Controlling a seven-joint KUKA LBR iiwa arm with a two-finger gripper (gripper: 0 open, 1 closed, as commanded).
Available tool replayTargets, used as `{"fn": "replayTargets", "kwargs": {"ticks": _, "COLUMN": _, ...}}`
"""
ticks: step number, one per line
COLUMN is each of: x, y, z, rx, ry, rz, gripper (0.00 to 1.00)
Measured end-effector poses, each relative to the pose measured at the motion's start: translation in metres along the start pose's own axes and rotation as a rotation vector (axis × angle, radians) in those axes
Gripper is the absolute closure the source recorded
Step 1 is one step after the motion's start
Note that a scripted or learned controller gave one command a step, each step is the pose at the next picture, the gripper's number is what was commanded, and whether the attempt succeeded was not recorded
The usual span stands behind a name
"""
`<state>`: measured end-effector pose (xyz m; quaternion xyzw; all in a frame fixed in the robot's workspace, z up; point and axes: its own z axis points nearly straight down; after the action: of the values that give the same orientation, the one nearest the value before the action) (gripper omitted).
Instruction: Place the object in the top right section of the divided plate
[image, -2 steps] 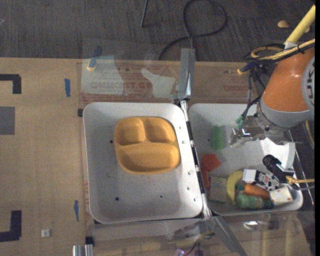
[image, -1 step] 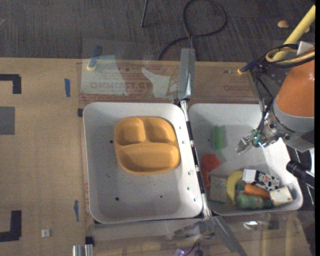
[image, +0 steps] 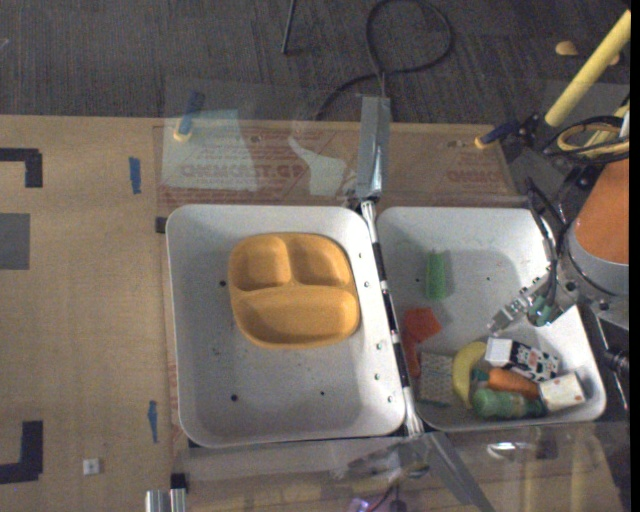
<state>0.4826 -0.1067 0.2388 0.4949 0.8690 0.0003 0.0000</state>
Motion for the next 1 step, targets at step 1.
{"fn": "replayTargets", "kwargs": {"ticks": 1, "x": 0.028, "y": 0.0138, "z": 0.001, "rx": -0.001, "ry": -0.001, "rz": -0.358, "gripper": 1.0}}
